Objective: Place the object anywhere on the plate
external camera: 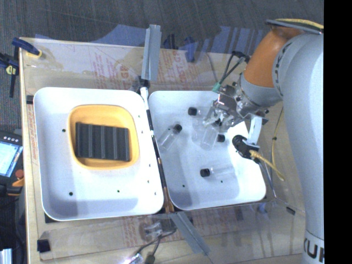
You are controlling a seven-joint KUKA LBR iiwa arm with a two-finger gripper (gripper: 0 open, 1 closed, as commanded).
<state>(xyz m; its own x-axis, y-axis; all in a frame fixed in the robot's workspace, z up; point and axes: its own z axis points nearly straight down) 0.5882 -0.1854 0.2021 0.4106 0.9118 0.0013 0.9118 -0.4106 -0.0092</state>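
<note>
The likeliest object, a clear vial [168,138] with a black cap, lies on its side in the right bin [184,188]. It is the loose thing nearest the plate [102,114], just across the seam between the bins, and does not touch the plate. A second vial [219,172], also black-capped and on its side, lies further right of the plate and lower in the view; its glass body is so pale against the white floor that its outline is hard to follow. A small black cap [192,111] sits right of the plate at about the level of the plate's upper rim, and whether a vial is attached to it cannot be made out. The gripper [220,120] hangs further right of the plate still, over the right bin. A blurred clear shape [208,139] lies just under it, and it is unclear whether that is another vial or part of the tool. Whether the jaws are apart, together or clamped on anything cannot be told. The plate, yellow with a dark ridged insert [103,142], rests in the left bin [49,147]. The arm [300,98] is cut off at the right edge.
</note>
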